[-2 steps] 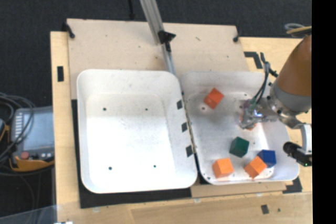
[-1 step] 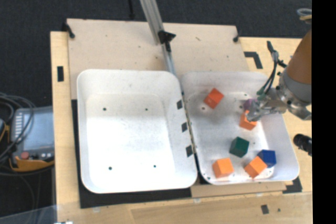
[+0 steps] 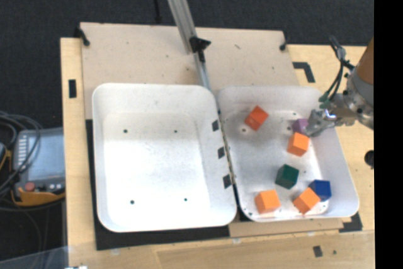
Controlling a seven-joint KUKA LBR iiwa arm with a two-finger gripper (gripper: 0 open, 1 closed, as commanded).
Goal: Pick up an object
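The arm comes in from the right, and its gripper (image 3: 317,119) sits low over the upper right part of the right bin (image 3: 277,97), right at a small purple object (image 3: 301,125). The metal tip meets that purple piece on its right side, but at this slant I cannot tell whether the fingers are apart or together, or whether the piece lies between them. Just below it, touching or nearly so, sits an orange cube (image 3: 298,143). Another orange cube (image 3: 255,118) lies well to the left, near the top of the same bin. Lower down there is a dark green cube (image 3: 287,176) in the middle, then an orange cube (image 3: 267,201) by the front wall, and at the bottom right a fourth orange cube (image 3: 306,200) pressed against a blue cube (image 3: 321,188). The left bin (image 3: 157,94) lies alongside on the worktop (image 3: 72,135), and a metal post (image 3: 179,3) slants up behind both bins.
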